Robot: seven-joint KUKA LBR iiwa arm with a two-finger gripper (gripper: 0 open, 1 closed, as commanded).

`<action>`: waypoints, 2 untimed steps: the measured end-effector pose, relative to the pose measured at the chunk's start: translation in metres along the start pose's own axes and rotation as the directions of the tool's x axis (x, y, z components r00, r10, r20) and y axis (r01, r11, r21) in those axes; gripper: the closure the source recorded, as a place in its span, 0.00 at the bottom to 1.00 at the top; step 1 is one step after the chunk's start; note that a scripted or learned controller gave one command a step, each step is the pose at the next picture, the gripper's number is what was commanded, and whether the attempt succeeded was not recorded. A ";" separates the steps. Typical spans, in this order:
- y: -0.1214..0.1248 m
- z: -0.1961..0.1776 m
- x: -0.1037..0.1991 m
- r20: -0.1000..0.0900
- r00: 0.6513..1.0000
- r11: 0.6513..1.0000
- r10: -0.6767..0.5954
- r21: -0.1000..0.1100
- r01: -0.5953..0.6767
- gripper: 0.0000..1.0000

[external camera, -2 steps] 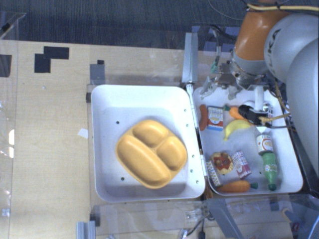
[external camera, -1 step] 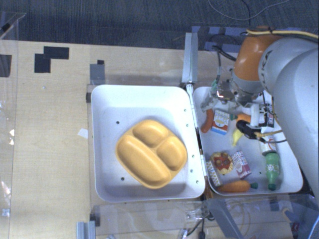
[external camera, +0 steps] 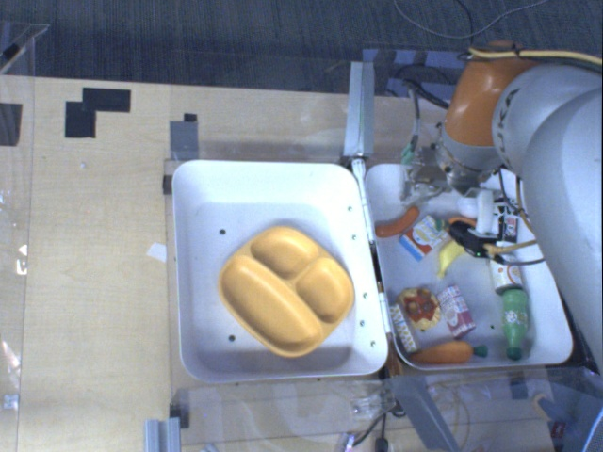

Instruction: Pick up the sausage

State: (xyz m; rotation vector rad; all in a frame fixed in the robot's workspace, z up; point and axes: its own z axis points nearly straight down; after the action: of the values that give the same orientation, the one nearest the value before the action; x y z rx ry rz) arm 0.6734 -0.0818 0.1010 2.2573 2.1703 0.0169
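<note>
Sausage [external camera: 397,221] lies at the upper left of the right bin [external camera: 563,345], just below the gripper [external camera: 421,179], whose grip state you cannot tell; probably light, smooth and roll-prone, so pinch it mid-length across its width.

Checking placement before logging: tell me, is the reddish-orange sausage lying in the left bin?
No, the reddish-orange sausage lies in the right white bin, by its left wall.

A divided plate [external camera: 286,290] lies in the left bin [external camera: 188,252]; the sausage [external camera: 397,221] lies in the right bin [external camera: 556,342].
</note>
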 end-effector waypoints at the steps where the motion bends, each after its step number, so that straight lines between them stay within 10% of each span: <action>1: 0.000 0.000 0.000 0.000 1.000 1.000 0.000 0.000 0.000 0.00; 2: -0.021 0.013 -0.001 0.001 1.000 1.000 0.012 0.007 -0.012 0.00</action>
State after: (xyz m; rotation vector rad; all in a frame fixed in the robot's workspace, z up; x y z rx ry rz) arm 0.6521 -0.0825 0.0878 2.2733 2.1599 0.0084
